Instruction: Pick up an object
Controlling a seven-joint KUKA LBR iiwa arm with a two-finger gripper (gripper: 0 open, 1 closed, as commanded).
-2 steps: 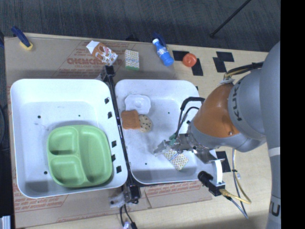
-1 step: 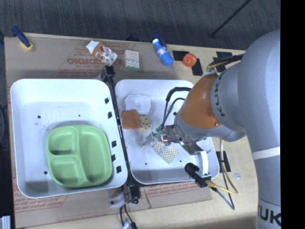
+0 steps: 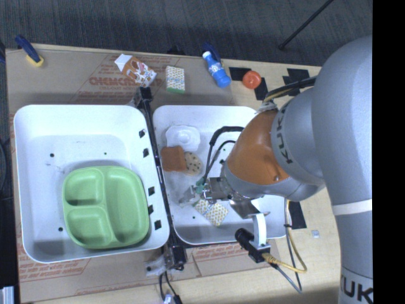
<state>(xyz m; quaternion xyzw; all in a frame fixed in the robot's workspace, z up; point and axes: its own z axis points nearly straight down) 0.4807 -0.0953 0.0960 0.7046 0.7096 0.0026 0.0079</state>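
My gripper (image 3: 197, 194) reaches down into the right bin (image 3: 243, 114), low over its floor near the middle. A small packet with a yellow and white check pattern (image 3: 214, 213) lies just below and right of it, partly under the wrist. A brown block (image 3: 172, 159) with a speckled round piece (image 3: 193, 164) beside it sits up and left of the gripper. A white round cup (image 3: 182, 136) rests behind those. The orange-banded wrist (image 3: 253, 157) hides much of the bin's right half.
The left bin (image 3: 38, 125) holds a green divided plate (image 3: 105, 206). On the bench behind the bins lie a snack bag (image 3: 135, 70), a small patterned box (image 3: 175, 79), a blue bottle (image 3: 217, 69) and an orange ball (image 3: 252, 79). A blue clamp (image 3: 28, 49) sits far left.
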